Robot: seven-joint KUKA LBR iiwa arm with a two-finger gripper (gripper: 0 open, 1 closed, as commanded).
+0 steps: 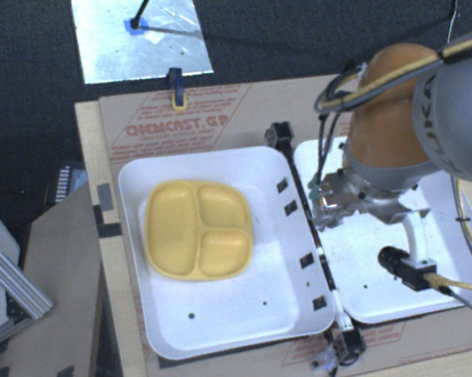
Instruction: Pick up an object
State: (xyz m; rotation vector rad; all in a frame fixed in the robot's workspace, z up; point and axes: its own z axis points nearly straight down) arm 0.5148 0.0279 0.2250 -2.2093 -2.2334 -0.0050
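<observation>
A yellow three-compartment plate (197, 228) lies flat in the left white bin (239, 328), toward its upper left. My gripper (324, 199) hangs over the right white bin (368, 304), close to the divider between the two bins. The arm's orange band and grey wrist (402, 123) cover most of it from above. Nothing shows in its grasp. The plate sits well to the left of the gripper, apart from it.
A black part with a yellow cable (406, 267) hangs from the arm over the right bin's lower half. Black clips (296, 209) run along the divider. Both bins rest on a cardboard sheet (182, 121). A metal plate (138, 31) lies behind the bench.
</observation>
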